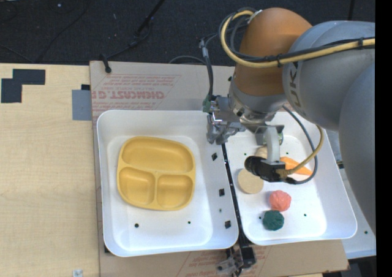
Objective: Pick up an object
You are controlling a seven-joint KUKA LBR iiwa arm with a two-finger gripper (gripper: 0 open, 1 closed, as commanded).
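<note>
Plainly, we saw a pale beige round disc point(250, 182) lying flat in one shallow white plastic bin point(344, 213), close to that bin's inner wall, and we took the disc as our mark. Just beside the disc, toward the near rim, sat a pink lumpy ball point(279, 200). A dark green lumpy ball point(274, 220) lay past the pink one, farther from the disc. An orange tapered piece point(295, 163) lay near the disc, toward the bin's middle, without touching it.

The grey arm's end effector point(217, 127) hung over the bins' meeting walls, above the disc in the view and apart from it. We could not tell how far open it was, nor whether it had hold of anything.

Across those walls from the disc, a yellow three-compartment plastic plate point(157, 173) lay flat in the second white bin point(104, 165), well apart from the disc. Both bins rested on a brown cardboard sheet point(141, 89) on the pale wooden tabletop point(37, 178).
</note>
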